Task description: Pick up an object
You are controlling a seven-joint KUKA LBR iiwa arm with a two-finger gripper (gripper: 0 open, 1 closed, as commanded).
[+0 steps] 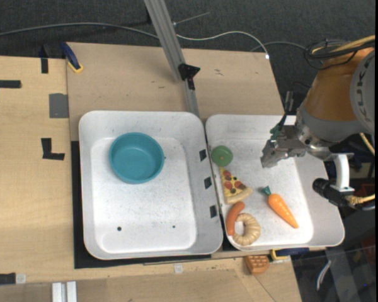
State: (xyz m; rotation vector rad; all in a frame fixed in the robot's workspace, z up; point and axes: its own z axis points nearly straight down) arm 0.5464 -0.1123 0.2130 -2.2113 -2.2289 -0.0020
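The right bin holds an orange toy carrot with a green top, a pizza slice, a green round piece, and a doughnut with a hot dog near the front edge. My gripper hangs over the right bin's middle, above and a little left of the carrot, right of the green piece. Nothing shows between its fingers.
The left bin carries a blue bowl in its back left part. A grey pole slants down to the seam between the bins. A small orange block lies on the bench in front of the right bin.
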